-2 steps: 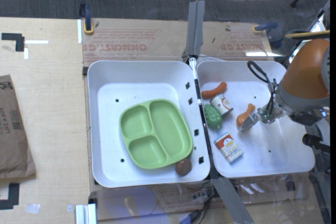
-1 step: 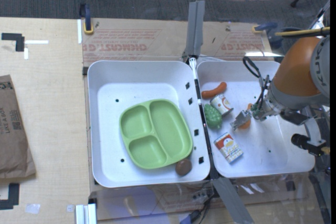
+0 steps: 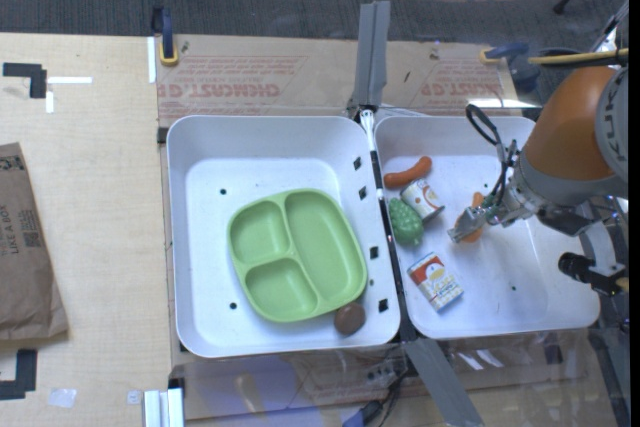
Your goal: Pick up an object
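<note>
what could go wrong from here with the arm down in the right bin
1. The pincer sits low over bare bin floor in the right bin, apart from the small carton, the can and the green toy; closing here would likely grab nothing.
2. The can, the green toy and the hot dog crowd together by the divider, so a reach there may nudge neighbours or catch two.

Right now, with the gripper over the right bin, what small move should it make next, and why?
Probably ease the gripper straight down. It hangs in the right bin near something small and orange, which I cannot identify; the red and white carton and green toy lie apart to the camera's left.
</note>
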Motion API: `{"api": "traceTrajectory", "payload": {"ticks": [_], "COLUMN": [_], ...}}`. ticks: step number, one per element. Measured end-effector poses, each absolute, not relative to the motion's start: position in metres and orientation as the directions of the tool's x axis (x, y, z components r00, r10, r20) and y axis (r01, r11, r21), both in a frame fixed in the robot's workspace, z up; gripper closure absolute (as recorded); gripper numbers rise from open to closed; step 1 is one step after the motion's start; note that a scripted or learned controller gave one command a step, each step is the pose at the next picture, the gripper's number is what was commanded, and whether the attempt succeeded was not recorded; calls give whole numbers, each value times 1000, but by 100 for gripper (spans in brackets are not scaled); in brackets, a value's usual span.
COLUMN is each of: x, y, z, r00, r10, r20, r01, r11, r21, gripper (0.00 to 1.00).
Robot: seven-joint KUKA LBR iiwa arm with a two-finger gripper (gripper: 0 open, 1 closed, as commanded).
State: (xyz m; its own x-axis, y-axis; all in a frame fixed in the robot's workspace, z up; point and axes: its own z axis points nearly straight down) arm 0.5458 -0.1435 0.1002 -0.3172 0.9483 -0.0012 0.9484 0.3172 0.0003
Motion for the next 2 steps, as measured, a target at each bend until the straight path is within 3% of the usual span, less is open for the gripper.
{"api": "traceTrajectory", "payload": {"ticks": [1, 2], "x": [562, 619], "y": [-116, -64], "z": [126, 192], "r00": [-476, -376], "r10": [880, 926], "r20": [-2, -2], "r01": [880, 926], "r11": [476, 376], "r21": [0, 0], "gripper": [100, 100]}}
